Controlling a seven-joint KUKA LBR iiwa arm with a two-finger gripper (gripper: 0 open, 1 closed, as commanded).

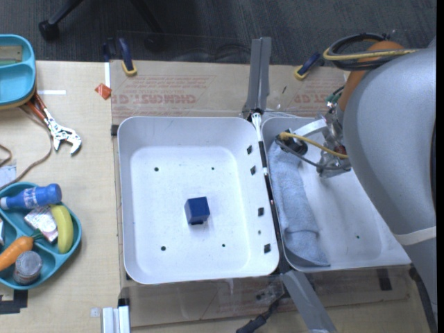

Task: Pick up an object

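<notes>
A small blue cube [197, 209] sits near the middle of the left white bin [139, 186]. A grey cloth [292, 201] lies along the left side of the right bin [368, 241]. My gripper [331, 159] hangs over the upper part of the right bin, just right of the cloth's top end, with a yellow cable looping beside it. The big grey arm body [399, 137] covers much of that bin's right side. Nothing is seen held in the gripper.
A metal divider post [259, 82] stands between the bins at the back. On the bench to the left lie a wrench [61, 136] and a blue tray [69, 248] with a bottle, a banana and other items. Clamps sit along the back edge.
</notes>
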